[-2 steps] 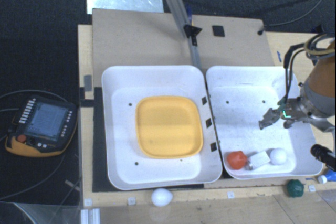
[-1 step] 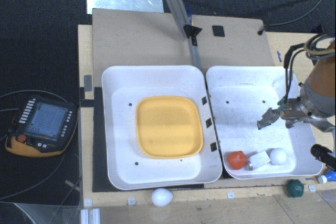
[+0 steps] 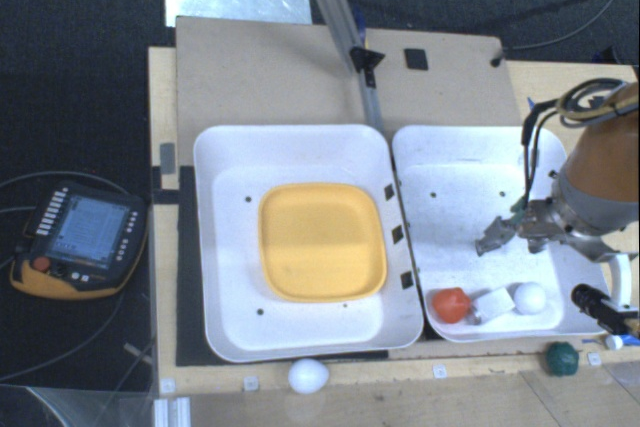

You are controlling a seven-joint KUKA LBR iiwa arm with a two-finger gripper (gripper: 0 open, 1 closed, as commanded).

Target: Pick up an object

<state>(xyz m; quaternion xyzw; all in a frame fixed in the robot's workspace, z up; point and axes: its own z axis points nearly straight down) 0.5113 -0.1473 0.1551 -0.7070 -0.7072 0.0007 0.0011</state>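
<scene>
A red ball [image 3: 450, 305], a small white block [image 3: 493, 304] and a white ball [image 3: 529, 297] lie in a row along the near edge of the right bin [image 3: 440, 175], the block touching both balls. Above the bin's middle hangs the claw [image 3: 497, 237] of the grey, orange-banded arm [image 3: 600, 177]; how far it is open cannot be told, and nothing shows in its grip. A yellow plate [image 3: 323, 241] sits in the left bin [image 3: 225, 215]. On the table's [image 3: 250, 65] near edge rest a white egg [image 3: 308, 375] and a green ball [image 3: 562, 358].
</scene>
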